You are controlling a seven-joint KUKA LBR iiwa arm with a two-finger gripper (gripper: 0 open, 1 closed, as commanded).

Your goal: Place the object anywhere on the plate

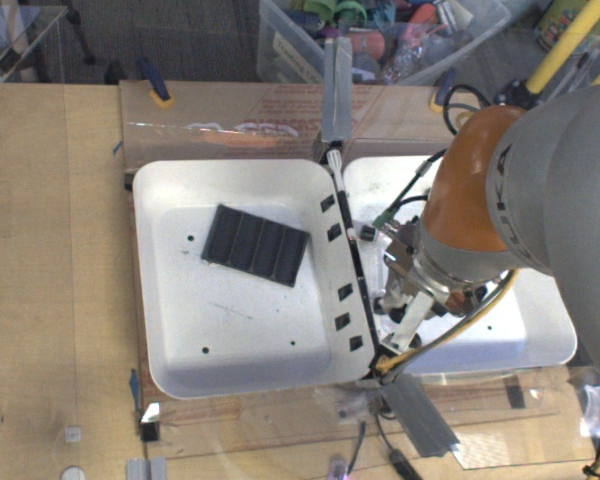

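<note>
Arm [520,198] hangs over the right bin [540,343], hiding most of its floor; the claw [405,303] is buried under the wrist, its state impossible to tell. The dark plate [255,245] lies in the left bin [180,358], open white floor all around it.

The arm [560,183] is a thick, smooth grey cylinder with a glossy orange band [470,193] above a metallic wrist, where green, yellow and black cables [450,328] loop around pale hardware.
</note>
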